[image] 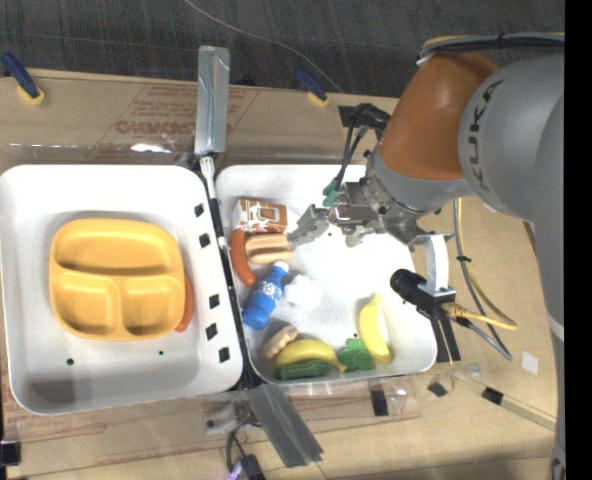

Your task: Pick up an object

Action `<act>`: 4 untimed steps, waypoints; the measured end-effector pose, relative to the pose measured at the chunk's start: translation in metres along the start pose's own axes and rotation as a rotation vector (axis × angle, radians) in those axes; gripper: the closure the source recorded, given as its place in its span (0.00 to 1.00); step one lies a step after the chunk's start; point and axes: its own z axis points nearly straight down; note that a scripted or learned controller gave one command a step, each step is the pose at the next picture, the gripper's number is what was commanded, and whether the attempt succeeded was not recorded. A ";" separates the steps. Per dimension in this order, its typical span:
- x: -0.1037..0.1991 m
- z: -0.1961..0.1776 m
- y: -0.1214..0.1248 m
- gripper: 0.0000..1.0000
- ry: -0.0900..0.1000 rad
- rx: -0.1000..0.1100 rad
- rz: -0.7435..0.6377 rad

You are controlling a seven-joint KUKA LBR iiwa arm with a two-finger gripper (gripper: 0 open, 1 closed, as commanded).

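From the overhead camera, the surface [66, 98] carries two white bins side by side. The left bin [26, 348] holds a yellow divided tray [119, 276] with three compartments, lying flat near the middle. The right bin [326, 180] holds the small objects: a brown packet [260, 213] near the top left corner, a toy hot dog [258, 250] just below it, a blue bottle [266, 296] tilted below that, a yellow banana [374, 330] near the right wall, a second banana [306, 352] along the bottom edge, and green pieces [354, 354] between the two bananas.

The grey arm with its orange band [434, 118] reaches in from the right over the right bin. The tool [311, 225] hangs above the bin's upper middle, just right of the brown packet and the hot dog. Its fingers stand apart, a narrow gap between them, with nothing seen in the gap.
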 end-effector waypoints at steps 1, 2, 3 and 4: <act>0.006 0.116 -0.029 0.00 -0.004 -0.020 -0.098; -0.018 0.147 -0.032 0.00 0.000 -0.001 -0.119; -0.018 0.138 -0.032 1.00 0.000 -0.001 -0.125; 0.043 0.044 -0.003 1.00 0.000 -0.007 -0.060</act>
